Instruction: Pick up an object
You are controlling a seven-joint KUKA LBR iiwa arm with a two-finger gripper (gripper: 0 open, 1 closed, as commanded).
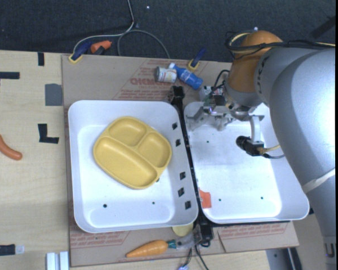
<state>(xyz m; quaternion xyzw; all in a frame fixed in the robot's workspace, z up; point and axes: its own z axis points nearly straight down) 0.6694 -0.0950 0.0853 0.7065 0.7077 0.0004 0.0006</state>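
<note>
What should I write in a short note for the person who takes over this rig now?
Gripper: low over the far edge of the right bin; nothing is seen between its fingers.
Things: the yellow divided plate lies flat in the left bin. A small orange piece sits in the right bin near its left wall. The toy carrot, the sausage and the small bottle lie outside the bins.
Done: nothing picked up yet.
Left: grasp one object and lift it.
</note>
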